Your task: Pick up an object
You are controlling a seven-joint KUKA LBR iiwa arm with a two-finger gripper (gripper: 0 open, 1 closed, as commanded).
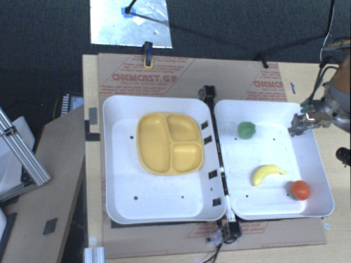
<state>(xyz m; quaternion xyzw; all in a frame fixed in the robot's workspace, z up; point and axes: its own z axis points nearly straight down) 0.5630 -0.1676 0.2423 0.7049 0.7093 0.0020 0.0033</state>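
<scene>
- I am the gripper (299,124), and I sit at the far right rim of the right bin (315,147).
- My fingers are small and blurry here, so I cannot tell how wide they are.
- I see nothing held between them.
- I think I am at the very start: I have not picked anything yet.
- There are three things I could take, and all of them lie in the right bin.
- The green ball (246,129) is on the far side of the bin, to my left.
- The yellow banana (265,174) lies nearer, around the middle of the bin.
- The orange ball (299,189) sits in the near right corner, just beside the banana's tip.
- The left bin (118,163) holds a yellow plate with three parts (169,143). It is big and flat, so it looks hard for me to grab.
- Next I should choose one thing. The green ball stands alone, well apart from the others, so it looks like a good pick.
- I must move over it, come straight down, and close around it.
- Round things can roll away, so I should go slowly.
</scene>
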